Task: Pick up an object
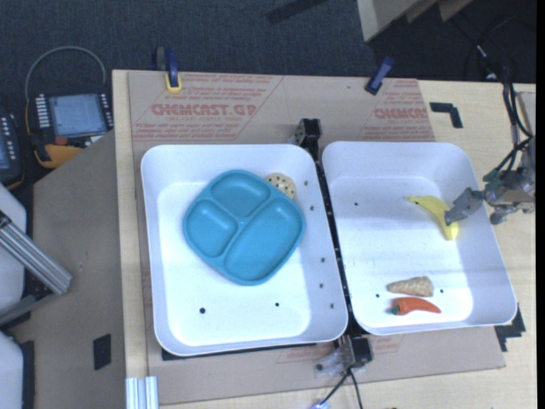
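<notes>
Now, gripper (467, 204): finger state unclear, touching banana (434, 210).
Bin (485, 305): under gripper.
Bench (255, 100): brown, lettered, beyond gripper.
Floor (213, 15): dark carpet.

The gripper (464, 207) is a small, dull grey metal assembly, its visible finger (466, 203) a short, flat, dark grey blade that tapers toward the tip. Behind it sits a blockier grey body with lighter metallic edges (the finer fittings are too small to make out). Thin dark cables (516, 130) loop above this body, curving up toward the frame's right edge.
</notes>
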Available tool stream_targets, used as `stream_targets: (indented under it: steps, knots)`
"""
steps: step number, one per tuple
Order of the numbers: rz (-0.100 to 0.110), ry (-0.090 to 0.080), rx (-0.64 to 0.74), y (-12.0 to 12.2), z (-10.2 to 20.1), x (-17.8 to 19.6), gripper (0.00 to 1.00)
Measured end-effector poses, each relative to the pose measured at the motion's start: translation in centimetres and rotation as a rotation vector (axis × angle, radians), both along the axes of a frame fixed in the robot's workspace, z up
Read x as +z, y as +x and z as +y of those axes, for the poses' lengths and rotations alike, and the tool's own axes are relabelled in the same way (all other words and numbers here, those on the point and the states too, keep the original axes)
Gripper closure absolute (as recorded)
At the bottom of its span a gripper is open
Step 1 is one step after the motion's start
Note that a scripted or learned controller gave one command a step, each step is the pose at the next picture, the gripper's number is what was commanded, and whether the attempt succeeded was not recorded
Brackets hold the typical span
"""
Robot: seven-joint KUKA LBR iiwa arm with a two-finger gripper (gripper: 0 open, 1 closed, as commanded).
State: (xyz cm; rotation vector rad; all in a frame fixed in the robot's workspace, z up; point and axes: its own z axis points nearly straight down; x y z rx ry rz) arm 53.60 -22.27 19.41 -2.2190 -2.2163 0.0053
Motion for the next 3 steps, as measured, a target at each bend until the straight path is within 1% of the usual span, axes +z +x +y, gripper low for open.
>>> stream_targets:
  steps: [1, 2, 3]
  knots:
    - [-0.006, -0.002, 0.001, 0.2, 0.0, 0.3, 0.00]
    - [-0.005, -0.001, 0.001, -0.7, 0.5, -5.0, 0.00]
    - [0.000, 0.003, 0.002, -0.8, 0.6, -10.3, 0.00]
